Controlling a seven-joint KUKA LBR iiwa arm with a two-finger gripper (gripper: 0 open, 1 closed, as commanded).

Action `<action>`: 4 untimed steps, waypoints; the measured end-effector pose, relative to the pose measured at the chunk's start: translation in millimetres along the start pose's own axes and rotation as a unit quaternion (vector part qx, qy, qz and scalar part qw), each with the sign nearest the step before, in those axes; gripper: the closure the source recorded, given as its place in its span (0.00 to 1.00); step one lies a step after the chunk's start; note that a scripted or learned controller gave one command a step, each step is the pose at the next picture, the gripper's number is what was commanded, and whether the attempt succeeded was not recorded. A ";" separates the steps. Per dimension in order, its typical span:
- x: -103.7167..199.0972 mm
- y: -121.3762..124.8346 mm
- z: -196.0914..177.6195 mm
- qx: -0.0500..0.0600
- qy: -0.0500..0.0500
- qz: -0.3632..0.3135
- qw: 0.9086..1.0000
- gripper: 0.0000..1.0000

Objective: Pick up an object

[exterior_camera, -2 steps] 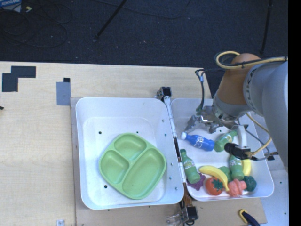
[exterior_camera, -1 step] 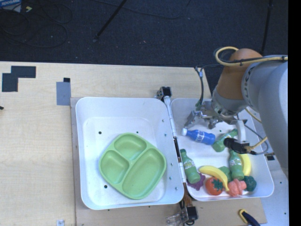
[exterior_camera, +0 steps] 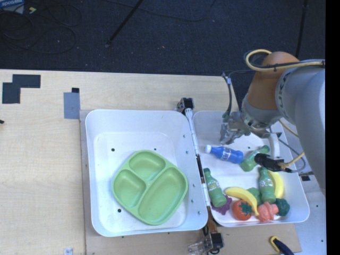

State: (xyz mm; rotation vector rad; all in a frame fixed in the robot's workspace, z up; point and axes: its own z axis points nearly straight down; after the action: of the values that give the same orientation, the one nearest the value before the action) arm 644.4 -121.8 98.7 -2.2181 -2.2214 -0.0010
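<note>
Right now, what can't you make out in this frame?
End effector height over blue bottle: camera view is slanted, contact unclear.
Right bin far-right wall: camera view, hidden by the arm.
Purple toy: camera view, partly under green bottle and banana.
Yellow-trimmed item: camera view, cut by bottom edge.

On the worktop (exterior_camera: 42,169), the left bin (exterior_camera: 101,137) holds a divided plate (exterior_camera: 150,186). In the right bin (exterior_camera: 210,125) a water bottle (exterior_camera: 226,153) lies mid-bin. Nearer the camera, a drink bottle (exterior_camera: 214,188) lies along the left wall, with a banana (exterior_camera: 241,195) and tomato (exterior_camera: 242,210) just right of it.
</note>
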 end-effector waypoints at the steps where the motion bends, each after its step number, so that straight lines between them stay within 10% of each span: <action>1: 0.0 0.0 0.0 0.000 0.000 0.000 1.000 0.00; 4: -28.9 -6.3 11.1 0.001 -0.001 0.000 1.000 0.00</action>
State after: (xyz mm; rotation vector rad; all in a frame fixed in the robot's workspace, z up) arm 638.1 -150.7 87.5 -2.2186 -2.2203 0.0034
